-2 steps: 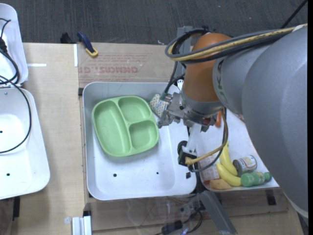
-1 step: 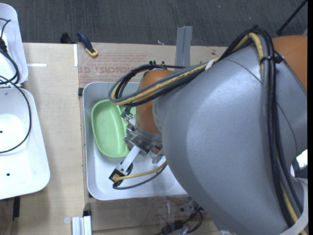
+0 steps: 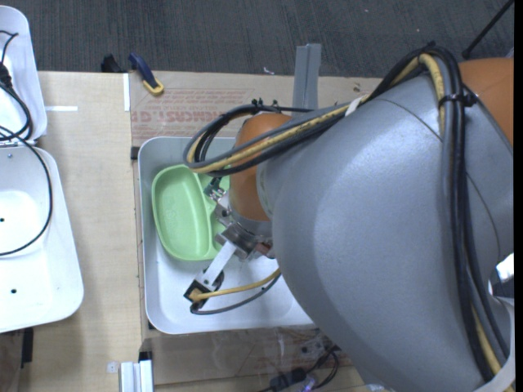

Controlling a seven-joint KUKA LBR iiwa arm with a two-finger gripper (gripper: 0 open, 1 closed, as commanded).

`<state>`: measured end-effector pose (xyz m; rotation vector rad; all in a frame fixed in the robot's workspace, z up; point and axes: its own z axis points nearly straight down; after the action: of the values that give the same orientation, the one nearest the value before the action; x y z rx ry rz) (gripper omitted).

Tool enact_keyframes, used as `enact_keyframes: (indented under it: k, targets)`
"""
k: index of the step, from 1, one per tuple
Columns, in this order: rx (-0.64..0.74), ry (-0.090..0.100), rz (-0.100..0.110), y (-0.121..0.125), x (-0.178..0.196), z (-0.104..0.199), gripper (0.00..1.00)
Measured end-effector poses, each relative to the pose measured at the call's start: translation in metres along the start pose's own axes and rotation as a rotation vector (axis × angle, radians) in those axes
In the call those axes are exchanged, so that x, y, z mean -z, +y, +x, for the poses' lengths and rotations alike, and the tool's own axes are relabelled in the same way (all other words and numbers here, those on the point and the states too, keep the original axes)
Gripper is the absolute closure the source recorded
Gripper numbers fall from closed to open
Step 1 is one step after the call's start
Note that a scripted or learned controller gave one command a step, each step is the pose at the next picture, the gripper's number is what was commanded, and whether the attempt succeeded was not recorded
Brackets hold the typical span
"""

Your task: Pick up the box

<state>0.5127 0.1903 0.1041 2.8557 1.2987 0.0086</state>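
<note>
Largely hidden bin (image 3: 166, 297); green box (image 3: 183, 211), perhaps

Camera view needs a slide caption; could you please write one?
Grey arm leans over the right-hand white bin, close beside the green box lying in it.

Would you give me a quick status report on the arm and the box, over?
End effector low in right bin, at right edge of green box. Box flat on bin floor, open side up. Arm covers bin's right half.
</note>
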Motion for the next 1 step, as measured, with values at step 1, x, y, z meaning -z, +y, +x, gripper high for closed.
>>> enact_keyframes:
  k: [1]
  targets:
    - [-0.165,0.002,-0.006,-0.0441,-0.0079,0.0049,1.0]
